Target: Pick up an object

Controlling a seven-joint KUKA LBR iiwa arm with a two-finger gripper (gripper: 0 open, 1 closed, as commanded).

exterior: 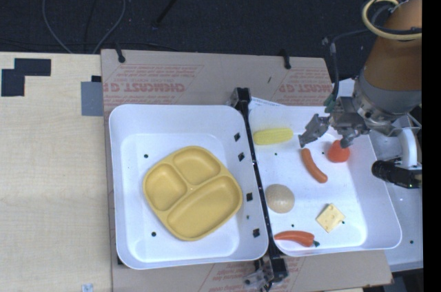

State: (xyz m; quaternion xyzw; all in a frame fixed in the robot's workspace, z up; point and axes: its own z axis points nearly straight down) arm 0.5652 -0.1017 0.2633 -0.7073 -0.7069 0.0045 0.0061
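Gripper hangs over the right bin, fingers spread, beside a red piece (possibly a tomato); yellow tray fills the left bin.

"CHEMCRAFT"-like mirrored print on cardboard

Arm: upper part cut off at the view's right edge; only wrist section visible.
Orange-red object near the right bin's far right corner: top overlapped by a gripper finger, full shape and identity cannot tell.
Finger spacing: blurred against the wrist, cannot tell.
Black clamp at the bins' near edge: cut off by the bottom edge.
Printing on cardboard behind the left bin: partly hidden by bin rims
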